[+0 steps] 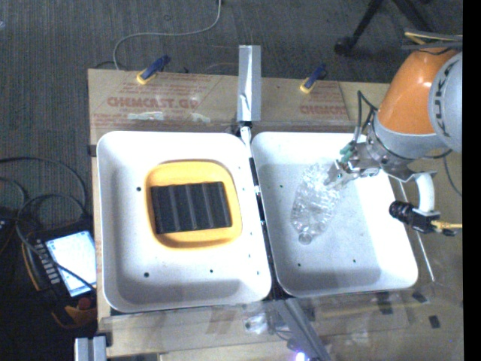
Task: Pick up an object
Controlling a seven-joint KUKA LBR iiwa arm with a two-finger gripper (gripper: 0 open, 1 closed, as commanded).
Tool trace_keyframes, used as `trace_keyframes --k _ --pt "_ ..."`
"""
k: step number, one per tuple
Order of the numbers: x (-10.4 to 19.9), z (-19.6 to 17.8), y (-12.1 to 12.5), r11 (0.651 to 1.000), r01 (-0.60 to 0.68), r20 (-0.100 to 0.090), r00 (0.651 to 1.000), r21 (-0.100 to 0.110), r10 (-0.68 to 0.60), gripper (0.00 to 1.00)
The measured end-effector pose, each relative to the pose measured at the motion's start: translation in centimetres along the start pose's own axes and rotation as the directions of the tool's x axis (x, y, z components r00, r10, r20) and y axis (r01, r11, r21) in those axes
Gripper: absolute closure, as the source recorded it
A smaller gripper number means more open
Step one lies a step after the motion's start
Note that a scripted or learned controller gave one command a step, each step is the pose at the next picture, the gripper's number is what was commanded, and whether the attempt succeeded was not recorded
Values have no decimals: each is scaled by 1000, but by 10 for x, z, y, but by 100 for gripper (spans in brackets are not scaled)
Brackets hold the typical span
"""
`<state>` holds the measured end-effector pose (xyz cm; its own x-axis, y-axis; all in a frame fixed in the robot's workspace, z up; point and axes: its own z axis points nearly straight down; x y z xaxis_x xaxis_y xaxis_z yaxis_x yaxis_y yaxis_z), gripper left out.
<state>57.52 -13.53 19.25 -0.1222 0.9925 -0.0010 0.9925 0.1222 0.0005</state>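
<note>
Plastic bottle (314, 201) in right bin (376, 273)

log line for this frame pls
arm: over right bin | claw: at top end of clear bottle | bottle: lying in right bin | left bin: yellow tray | lift: not seen

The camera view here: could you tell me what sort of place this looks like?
Probably a robotics lab test bench. A robot arm reaches over two white bins, clamps pin a cardboard sheet behind them, and cables trail across carpet.
</note>
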Motion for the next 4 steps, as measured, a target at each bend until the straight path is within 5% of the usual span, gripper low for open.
trace_keyframes --k 1,2,3,4 --pt "0 0 0 1000 0 0 1000 0 0 0" --pt "-43 24 15 994 -107 0 994 2 107 0" --pt "-26 -41 -15 975 -220 1 975 2 220 0" --pt "34 52 19 945 -327 0 945 5 327 0"
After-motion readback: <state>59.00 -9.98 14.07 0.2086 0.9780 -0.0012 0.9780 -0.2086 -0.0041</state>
